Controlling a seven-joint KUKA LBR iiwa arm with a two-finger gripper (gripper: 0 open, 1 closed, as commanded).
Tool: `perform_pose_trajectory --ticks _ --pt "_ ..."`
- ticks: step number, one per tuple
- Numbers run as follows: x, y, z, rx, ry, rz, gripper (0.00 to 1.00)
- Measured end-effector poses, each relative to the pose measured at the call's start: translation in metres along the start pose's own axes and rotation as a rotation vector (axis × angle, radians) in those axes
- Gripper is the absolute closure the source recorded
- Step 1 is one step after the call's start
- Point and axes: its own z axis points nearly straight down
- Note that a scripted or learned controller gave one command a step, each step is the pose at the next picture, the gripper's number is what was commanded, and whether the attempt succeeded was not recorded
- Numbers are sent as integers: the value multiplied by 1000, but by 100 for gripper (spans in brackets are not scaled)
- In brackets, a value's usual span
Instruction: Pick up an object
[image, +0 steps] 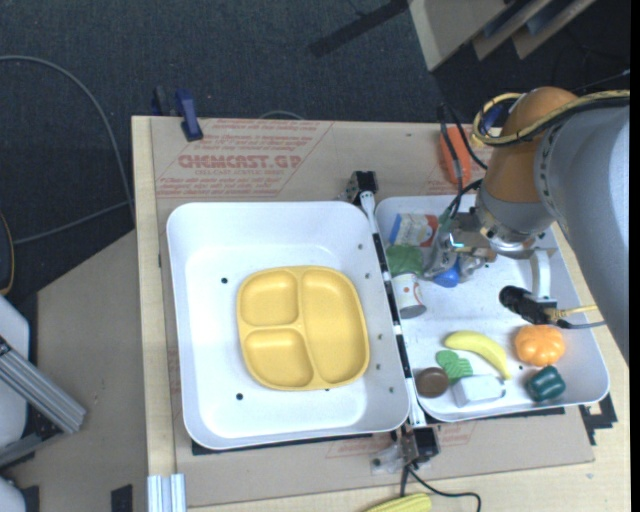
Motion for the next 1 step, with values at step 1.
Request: perform_pose_trajectory --ticks 1 --pt "73 -31 -102 -70 1 -21 100"
